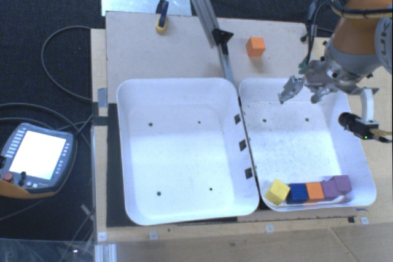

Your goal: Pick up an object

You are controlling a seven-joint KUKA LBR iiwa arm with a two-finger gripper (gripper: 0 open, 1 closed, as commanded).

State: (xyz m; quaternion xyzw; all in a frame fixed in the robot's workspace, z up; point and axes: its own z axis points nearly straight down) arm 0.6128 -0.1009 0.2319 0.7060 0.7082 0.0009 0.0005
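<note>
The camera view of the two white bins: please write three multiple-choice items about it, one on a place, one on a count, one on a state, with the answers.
1. Where is the orange cube outside the bins?
A. In the left bin
B. On the board behind the right bin
C. On the pendant

2. How many blocks lie in the row in the right bin?
A. Three
B. Seven
C. Five

3. What does the end effector hold?
A. Nothing visible
B. The yellow block
C. A cable

Answers: 1 B, it sits on the board beyond the rim; 2 C, yellow, blue, orange and two purple; 3 A, it hangs above bare bin floor.
</note>
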